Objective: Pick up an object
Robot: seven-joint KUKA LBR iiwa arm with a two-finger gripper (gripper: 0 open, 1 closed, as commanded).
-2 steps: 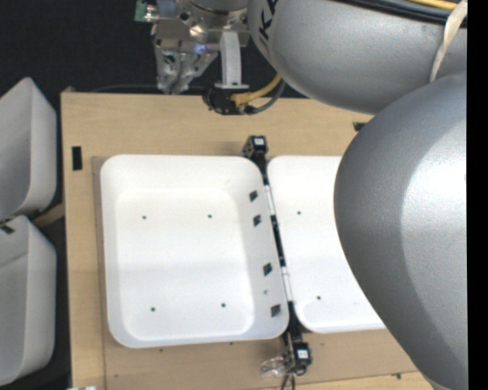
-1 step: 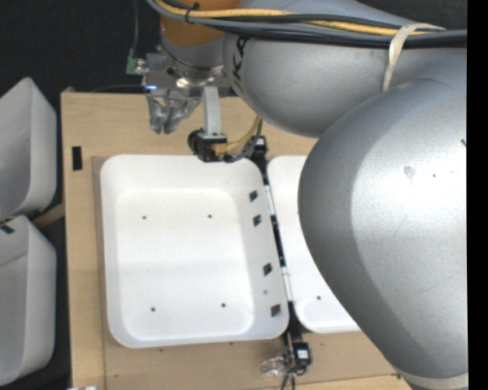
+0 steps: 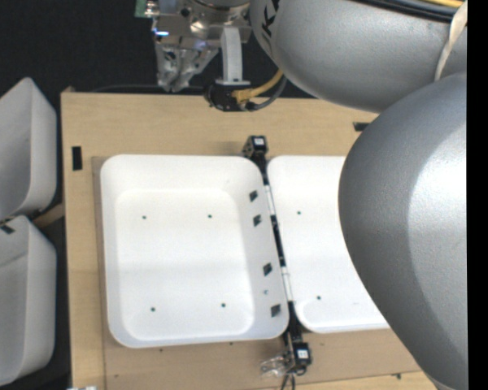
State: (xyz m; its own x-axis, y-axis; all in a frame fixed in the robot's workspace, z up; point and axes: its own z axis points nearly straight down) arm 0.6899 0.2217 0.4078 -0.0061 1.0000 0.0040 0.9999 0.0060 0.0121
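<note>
Object to grab: can't tell where it sits, since the big grey arm (image 3: 407, 218) hides much of the right bin (image 3: 309, 218). The left bin (image 3: 106, 250) is a shallow white tray, smooth plastic with rounded corners, and its floor shows just four tiny dark dots. The right one's visible floor shows two more. A strip of small black clips (image 3: 270, 218) runs along the seam where the bins meet. Both sit on a pale wood-look tabletop (image 3: 81, 299). The gripper (image 3: 177, 70) hangs beyond the tabletop's far edge, shiny metal, and whether it's spread or pressed together I can't tell.
</note>
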